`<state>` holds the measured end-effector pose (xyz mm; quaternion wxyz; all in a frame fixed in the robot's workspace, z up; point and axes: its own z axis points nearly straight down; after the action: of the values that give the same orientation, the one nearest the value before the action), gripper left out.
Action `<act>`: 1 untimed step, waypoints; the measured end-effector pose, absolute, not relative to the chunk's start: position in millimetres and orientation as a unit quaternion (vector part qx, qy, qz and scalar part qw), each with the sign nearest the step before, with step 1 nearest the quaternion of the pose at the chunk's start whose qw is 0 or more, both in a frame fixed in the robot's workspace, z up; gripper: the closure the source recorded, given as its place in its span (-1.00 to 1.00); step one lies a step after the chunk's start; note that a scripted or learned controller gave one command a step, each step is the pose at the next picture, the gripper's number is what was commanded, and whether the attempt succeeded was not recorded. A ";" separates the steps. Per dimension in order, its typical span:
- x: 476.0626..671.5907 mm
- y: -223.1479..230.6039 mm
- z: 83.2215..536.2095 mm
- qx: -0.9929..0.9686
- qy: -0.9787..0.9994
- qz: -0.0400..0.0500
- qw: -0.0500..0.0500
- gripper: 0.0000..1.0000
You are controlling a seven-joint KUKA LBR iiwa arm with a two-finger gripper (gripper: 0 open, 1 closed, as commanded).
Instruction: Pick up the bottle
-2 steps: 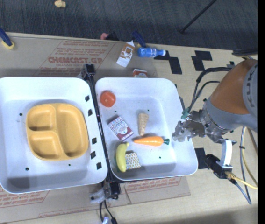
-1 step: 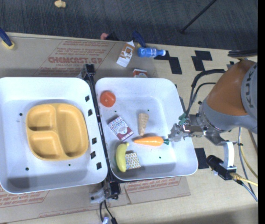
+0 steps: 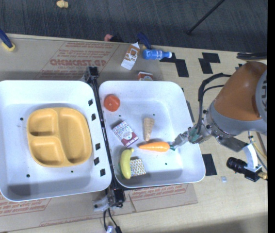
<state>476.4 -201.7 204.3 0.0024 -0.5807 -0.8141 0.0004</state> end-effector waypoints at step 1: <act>476.3 -171.9 186.4 -0.593 -0.805 0.001 0.002 1.00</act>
<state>476.3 -171.9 186.4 0.0018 -0.5931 -0.8052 0.0005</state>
